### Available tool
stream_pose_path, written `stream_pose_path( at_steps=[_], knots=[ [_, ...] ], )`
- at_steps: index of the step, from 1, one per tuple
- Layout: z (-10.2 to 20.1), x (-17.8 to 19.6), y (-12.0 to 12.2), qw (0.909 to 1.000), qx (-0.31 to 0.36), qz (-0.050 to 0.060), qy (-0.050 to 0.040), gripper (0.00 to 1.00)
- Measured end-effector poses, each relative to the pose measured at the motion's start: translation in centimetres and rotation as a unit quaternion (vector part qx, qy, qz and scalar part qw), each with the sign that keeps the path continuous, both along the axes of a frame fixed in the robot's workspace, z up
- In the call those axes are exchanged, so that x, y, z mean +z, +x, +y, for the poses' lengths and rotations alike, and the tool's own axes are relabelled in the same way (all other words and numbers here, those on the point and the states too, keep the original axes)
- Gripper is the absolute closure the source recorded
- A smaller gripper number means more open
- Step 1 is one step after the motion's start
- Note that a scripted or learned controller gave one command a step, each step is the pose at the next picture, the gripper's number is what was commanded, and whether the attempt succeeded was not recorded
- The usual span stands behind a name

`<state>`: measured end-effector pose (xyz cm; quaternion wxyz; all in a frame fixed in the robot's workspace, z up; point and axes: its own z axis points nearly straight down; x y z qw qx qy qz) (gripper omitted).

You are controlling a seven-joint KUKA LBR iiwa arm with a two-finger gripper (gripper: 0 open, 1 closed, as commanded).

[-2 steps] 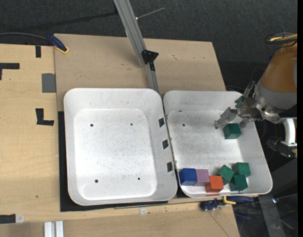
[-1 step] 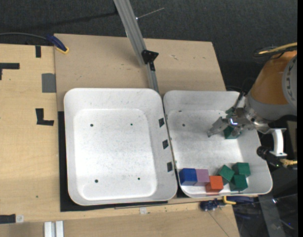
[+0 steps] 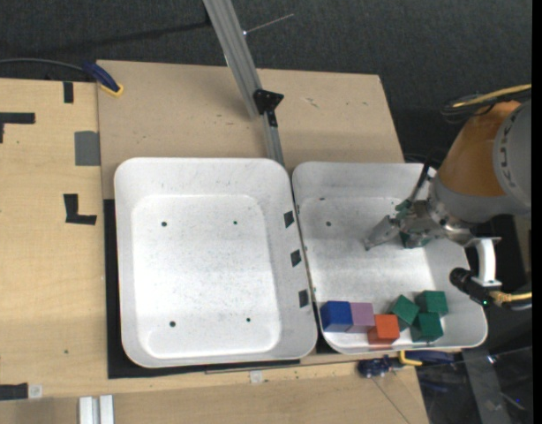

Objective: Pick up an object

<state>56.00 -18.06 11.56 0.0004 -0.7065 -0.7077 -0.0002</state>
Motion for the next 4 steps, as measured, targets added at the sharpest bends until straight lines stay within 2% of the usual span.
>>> stream_pose_path(
  at_steps=[1, 3, 4],
  knots=[
    [0.1, 0.8, 0.1, 1.0, 0.0, 0.0, 0.0005, 1.0],
    [1.7, 11.0, -0.2, 1.0, 0.0, -0.002, -0.0009, 1.0],
    [1.4, 17.3, 0.1, 1.0, 0.0, -0.003, -0.0015, 1.0]
  ],
)
